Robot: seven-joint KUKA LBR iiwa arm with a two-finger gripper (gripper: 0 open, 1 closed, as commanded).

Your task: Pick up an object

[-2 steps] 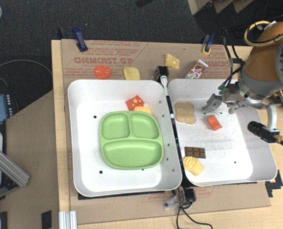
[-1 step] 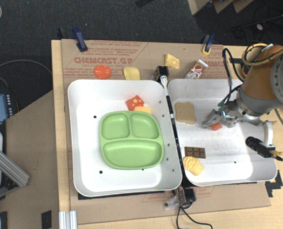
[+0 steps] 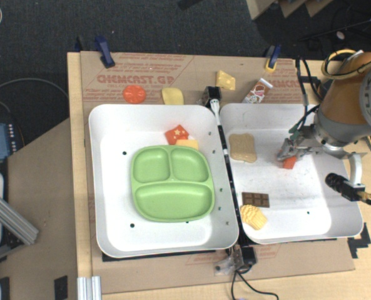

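Dark carpet surrounds a cardboard-topped bench (image 3: pixel 172 74) on which we see two shallow white bins side by side. We take the green, three-compartment plastic plate (image 3: pixel 171 183) as our landmark; it lies in the middle of the left white bin (image 3: pixel 110 167). Touching the plate's far rim are a red block with a star mark (image 3: pixel 177 134) and, beside it, a pale orange piece (image 3: pixel 188 144).

To the right of the plate, past the dark divider, lies the right white bin (image 3: pixel 316 211). Nearest the plate in it are a flat tan slab like a slice of bread (image 3: pixel 242 147), a brown chocolate-bar piece (image 3: pixel 256 199) and a yellow ridged toy (image 3: pixel 253 216) just below that bar. Farther right of the plate, the grey arm with its orange band (image 3: pixel 348 102) comes in from the side, and its two-finger gripper (image 3: pixel 293 152) is lowered to the bin floor. A small red-orange object (image 3: pixel 289 162) sits at the fingertips; we cannot tell whether the fingers are closed on it or merely rest beside it.

Beyond the plate, on the bare cardboard outside the bins, we see an orange round toy (image 3: pixel 134 94), a pale yellow rounded piece (image 3: pixel 172 96), a yellow wedge like cheese (image 3: pixel 226 80) and a small red-and-white packet (image 3: pixel 258 92). Two blue clamps (image 3: pixel 104 50) hold the bench's far edge.
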